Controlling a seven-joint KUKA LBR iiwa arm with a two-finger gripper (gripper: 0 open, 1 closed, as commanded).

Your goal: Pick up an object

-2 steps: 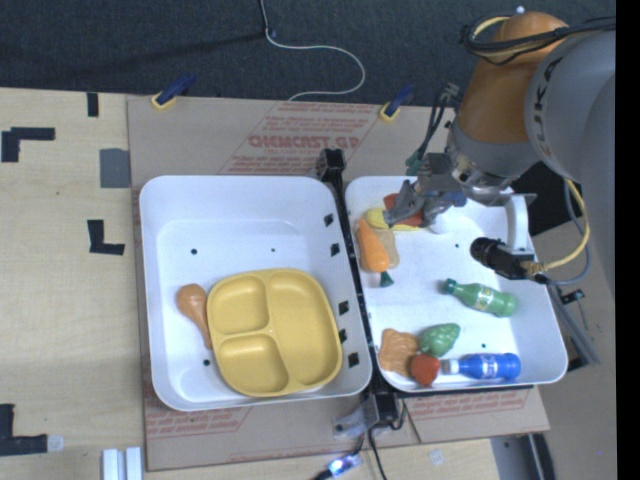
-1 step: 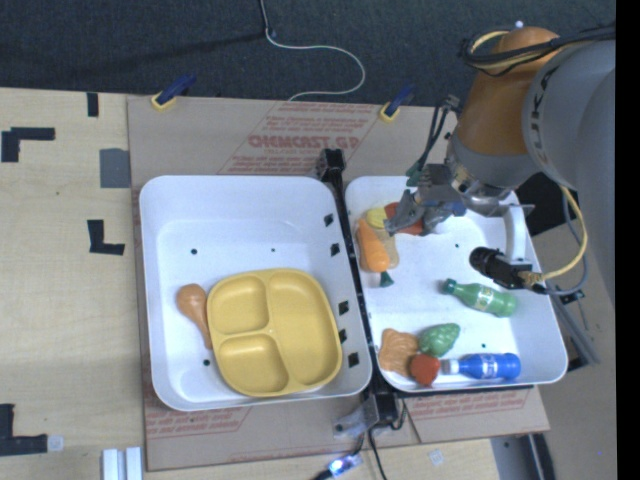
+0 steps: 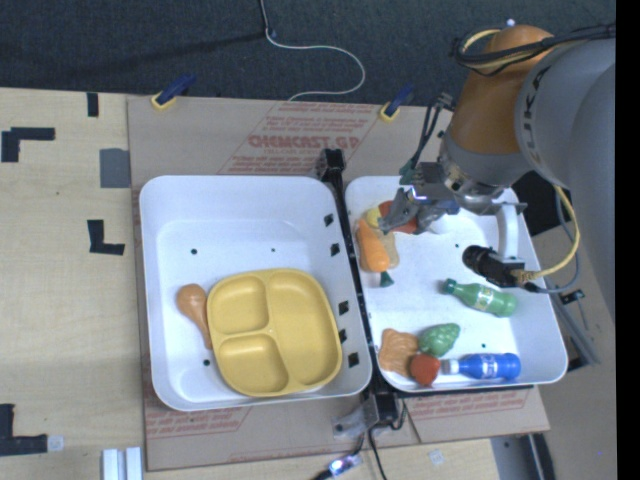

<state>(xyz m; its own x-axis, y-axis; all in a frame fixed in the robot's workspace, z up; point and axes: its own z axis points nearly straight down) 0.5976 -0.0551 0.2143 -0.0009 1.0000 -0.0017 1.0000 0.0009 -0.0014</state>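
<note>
The arm [image 3: 545,98] enters from the upper right of the frame, its orange band above the wrist, and bends down over the right bin [image 3: 545,353]. The gripper [image 3: 408,213] hangs low at that bin's upper left corner, near the divider between the bins. Whether its jaws are wide or narrow cannot be told; something red and yellow sits just beside them, too small to name.

Just below the gripper lies an orange carrot [image 3: 373,251]. Right of centre in this bin lies a green bottle [image 3: 482,297] on its side. Along the bin's lower edge, close together, are a tan piece [image 3: 396,348], a red piece [image 3: 424,370], a green leafy piece [image 3: 439,338] and a blue bottle [image 3: 486,367].

The left bin [image 3: 160,208] holds a yellow divided plate [image 3: 272,330], with a tan wooden spoon [image 3: 193,304] touching its left edge. Both bins rest on the table [image 3: 60,298].
</note>
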